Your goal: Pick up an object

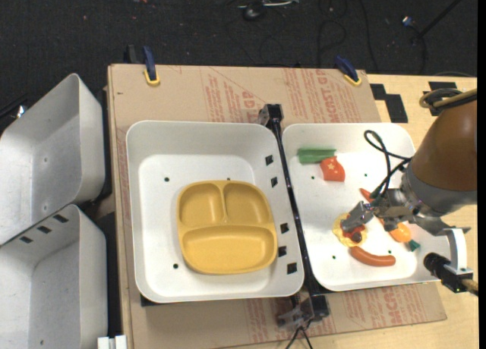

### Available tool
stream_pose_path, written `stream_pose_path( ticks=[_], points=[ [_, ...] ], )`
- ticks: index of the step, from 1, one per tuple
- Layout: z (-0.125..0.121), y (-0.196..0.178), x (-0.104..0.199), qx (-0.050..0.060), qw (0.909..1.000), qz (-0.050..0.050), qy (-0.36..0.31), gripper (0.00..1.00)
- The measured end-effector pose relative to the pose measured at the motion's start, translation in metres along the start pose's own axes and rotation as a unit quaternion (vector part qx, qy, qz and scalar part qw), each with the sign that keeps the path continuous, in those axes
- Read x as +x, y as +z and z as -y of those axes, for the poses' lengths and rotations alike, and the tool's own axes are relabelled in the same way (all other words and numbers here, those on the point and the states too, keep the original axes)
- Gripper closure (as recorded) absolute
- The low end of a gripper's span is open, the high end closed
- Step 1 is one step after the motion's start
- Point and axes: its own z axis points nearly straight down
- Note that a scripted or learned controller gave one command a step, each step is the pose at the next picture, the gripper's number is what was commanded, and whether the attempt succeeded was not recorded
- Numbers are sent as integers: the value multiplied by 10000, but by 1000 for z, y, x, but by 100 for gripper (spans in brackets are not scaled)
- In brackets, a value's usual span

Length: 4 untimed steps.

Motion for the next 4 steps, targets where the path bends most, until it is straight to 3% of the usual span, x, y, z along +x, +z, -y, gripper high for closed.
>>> stream_pose_path(
  ticks=[1,2,3,4],
  points=[
    [0,-12,0,-13,10000,5,5,100],
    [-2,-65,0,-45,10000,14,-21,100],
    [-2,-55,0,-12,10000,6,-4,100],
    [-12,-65,59,-27,10000,1,-49,100]
  ],
)
